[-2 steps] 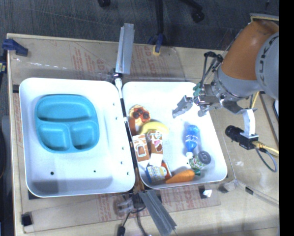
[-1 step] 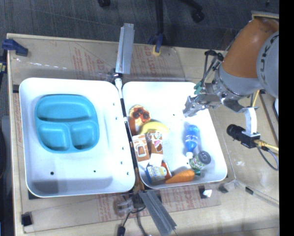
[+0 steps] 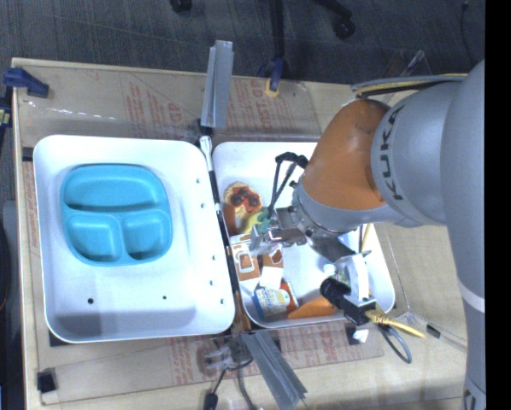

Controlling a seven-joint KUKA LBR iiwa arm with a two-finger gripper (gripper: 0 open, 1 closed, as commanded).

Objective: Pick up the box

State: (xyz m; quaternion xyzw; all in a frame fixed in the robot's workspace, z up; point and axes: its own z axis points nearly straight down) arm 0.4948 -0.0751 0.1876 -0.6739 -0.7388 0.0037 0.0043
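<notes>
The arm [image 3: 409, 161] reached over the right bin [image 3: 384, 301], its orange band bulking above the wrist. The fingers [image 3: 267, 236] sat low among the clutter in that bin, and whether they stood apart or together could not be told, since the wrist hardware crowded them. The box [image 3: 248, 263], a small brown and white carton, lay just below and to the left of the fingers, close against the bin's left wall; it looked near or touching them, though nothing showed it gripped between them. Above the fingers lay a round pastry-like toy [image 3: 242, 201] with dark spots. Below the fingers, past the box, a small packet [image 3: 273, 299] with a blue and yellow label rested beside an orange carrot-shaped piece [image 3: 311, 308]. Well to the left of the fingers, the left bin [image 3: 59, 310] held a blue divided tray [image 3: 114, 212]. Both bins sat on the bench [image 3: 102, 101].
</notes>
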